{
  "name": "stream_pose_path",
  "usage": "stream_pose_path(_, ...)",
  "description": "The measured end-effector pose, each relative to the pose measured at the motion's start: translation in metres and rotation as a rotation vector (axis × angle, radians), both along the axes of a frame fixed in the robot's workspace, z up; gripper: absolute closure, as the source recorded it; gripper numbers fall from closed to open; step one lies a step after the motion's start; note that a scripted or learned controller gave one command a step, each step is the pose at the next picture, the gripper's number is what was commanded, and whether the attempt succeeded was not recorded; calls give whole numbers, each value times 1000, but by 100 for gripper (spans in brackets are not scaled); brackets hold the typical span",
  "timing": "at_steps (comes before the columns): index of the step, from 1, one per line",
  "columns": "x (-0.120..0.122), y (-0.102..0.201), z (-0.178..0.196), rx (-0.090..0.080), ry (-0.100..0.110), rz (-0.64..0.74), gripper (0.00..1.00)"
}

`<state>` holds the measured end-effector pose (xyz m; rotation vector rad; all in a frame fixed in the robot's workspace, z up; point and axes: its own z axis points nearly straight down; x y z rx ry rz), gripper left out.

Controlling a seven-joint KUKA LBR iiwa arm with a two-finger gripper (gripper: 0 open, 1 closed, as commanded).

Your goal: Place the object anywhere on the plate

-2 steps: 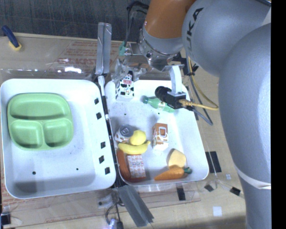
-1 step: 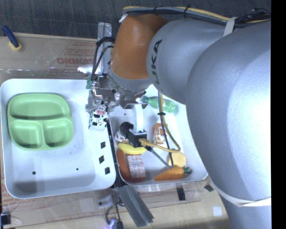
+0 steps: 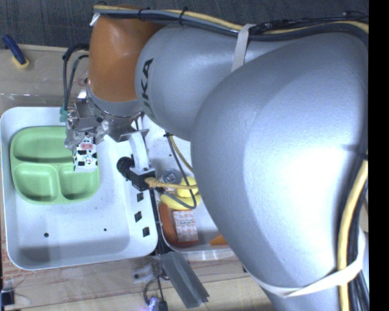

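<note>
A green divided plate (image 3: 45, 167) lies in the left white bin (image 3: 65, 245), toward its far left. My gripper (image 3: 84, 138) hangs over the plate's right rim, under the orange wrist band. It is shut on a small white object with black cow spots and a red mark (image 3: 85, 155). The object sticks out below the fingers, over the plate's right edge, near the divider between the large and the small right compartment. Whether it touches the plate I cannot tell.
The grey arm covers most of the right bin (image 3: 194, 254). There I see a yellow object (image 3: 183, 193) and an orange-brown item with a label (image 3: 183, 225). A blue and yellow clamp (image 3: 14, 50) sits on the bench at the far left.
</note>
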<state>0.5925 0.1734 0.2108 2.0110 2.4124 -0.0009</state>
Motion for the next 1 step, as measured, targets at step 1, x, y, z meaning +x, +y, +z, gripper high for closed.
stream_pose_path(1,-38,-14,-70,0,4,-64,100)
